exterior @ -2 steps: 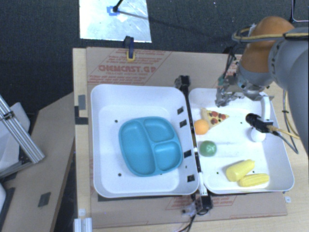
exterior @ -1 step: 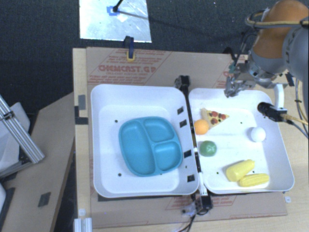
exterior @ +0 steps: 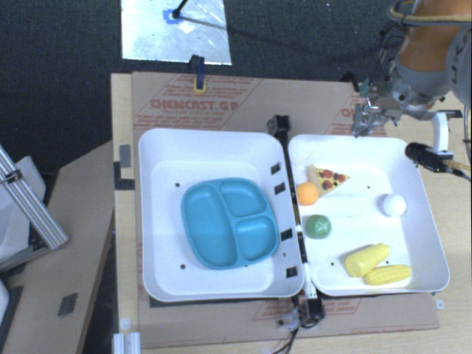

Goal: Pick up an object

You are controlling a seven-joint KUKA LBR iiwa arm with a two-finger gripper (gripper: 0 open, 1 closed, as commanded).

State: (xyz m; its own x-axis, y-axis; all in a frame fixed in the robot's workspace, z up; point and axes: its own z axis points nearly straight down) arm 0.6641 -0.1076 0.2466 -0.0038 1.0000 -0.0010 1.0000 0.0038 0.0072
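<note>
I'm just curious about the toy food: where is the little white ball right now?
The white ball lies in the right bin, near its right wall, apart from the yellow pieces below it.

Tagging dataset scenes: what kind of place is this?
Likely a robotics lab pick-and-place cell: a KUKA arm over two white bins, toy food such as a pizza slice, cardboard-covered bench.

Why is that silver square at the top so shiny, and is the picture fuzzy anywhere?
In the camera view, the silver sheet on the dark floor bounces the light back, so it glares pale. The white bins look bright and evenly lit, with soft shadows under the toy food, such as the white ball. The gripper at the top right looks small and a bit blurry.
</note>
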